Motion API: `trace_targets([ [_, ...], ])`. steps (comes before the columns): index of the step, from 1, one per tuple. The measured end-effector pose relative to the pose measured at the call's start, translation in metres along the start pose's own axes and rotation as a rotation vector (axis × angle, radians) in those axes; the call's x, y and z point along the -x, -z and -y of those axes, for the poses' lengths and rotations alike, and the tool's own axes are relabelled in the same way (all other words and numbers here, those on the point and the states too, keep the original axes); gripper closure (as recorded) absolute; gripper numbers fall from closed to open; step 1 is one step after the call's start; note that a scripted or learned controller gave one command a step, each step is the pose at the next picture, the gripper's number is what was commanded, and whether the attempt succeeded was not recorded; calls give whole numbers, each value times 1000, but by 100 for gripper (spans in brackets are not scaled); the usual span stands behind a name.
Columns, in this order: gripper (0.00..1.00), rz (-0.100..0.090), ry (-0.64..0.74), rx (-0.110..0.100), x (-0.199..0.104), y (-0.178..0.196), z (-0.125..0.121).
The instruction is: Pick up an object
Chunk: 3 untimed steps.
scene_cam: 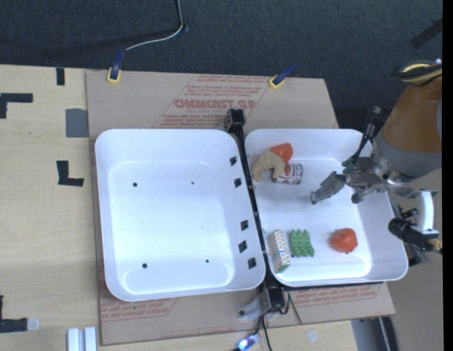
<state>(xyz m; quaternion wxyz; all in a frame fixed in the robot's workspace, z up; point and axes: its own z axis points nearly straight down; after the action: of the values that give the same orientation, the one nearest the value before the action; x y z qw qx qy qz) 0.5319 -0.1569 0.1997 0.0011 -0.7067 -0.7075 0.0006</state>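
The right bin (372, 269) holds several small objects. A tan curved piece (266, 164) lies at its far left beside an orange-red piece (283, 152) and a small can (291, 173). A green ridged block (301, 243) and a white box (278, 249) sit near the front left. A red round object (344, 240) rests at the front right. My gripper (339, 191) hangs over the middle of this bin, open, with its dark fingers (324, 189) spread and nothing between them. The red object is just in front of it.
The left bin (109, 196) stands beside the right one, with a black hinge strip (245, 196) between them. Both rest on a cardboard sheet (204, 101). The arm's orange band (416, 115) is at the right edge.
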Motion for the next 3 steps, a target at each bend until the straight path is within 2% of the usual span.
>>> trace_targets([
  [1, 0, 9, -2, 16, 64, 110, -57],
  [2, 100, 3, 0, 3, 61, 114, -55],
  [3, 100, -1, 10, 6, -29, 125, -128],
])
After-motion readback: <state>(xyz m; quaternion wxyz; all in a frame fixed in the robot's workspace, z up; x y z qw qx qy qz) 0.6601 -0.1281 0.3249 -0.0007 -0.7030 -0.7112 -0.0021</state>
